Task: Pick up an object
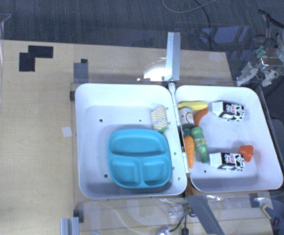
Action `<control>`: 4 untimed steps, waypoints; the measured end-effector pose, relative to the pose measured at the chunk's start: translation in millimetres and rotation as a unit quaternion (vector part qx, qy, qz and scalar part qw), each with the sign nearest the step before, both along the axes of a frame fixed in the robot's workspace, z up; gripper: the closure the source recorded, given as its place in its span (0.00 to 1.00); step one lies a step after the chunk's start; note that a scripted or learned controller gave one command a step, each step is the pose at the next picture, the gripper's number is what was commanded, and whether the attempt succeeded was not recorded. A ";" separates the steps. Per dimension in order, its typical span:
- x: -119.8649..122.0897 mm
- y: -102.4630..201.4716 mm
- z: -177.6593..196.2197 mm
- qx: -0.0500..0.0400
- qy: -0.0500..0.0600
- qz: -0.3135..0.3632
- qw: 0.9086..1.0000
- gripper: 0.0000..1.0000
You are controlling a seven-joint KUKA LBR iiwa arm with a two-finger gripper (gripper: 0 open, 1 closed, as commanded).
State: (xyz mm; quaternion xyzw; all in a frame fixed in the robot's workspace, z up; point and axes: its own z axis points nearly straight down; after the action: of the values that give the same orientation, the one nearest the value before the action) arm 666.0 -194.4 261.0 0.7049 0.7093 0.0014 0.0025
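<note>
The arm enters at the upper right corner of the camera view, where a strip of its orange band shows at the very edge. Below the band sits the grey wrist, and from it the gripper [259, 68] reaches leftward and slightly down, a pale metal assembly with dark cabling around it. It hangs off to the right, beyond the far right corner of the tabletop's white area, high and clear of any surface
</note>
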 end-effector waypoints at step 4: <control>-84.0 87.9 -131.8 0.001 0.001 0.049 0.999 0.00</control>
State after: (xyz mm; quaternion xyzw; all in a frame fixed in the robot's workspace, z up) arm 582.0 -106.5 129.2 0.6692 0.7431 0.0017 0.0016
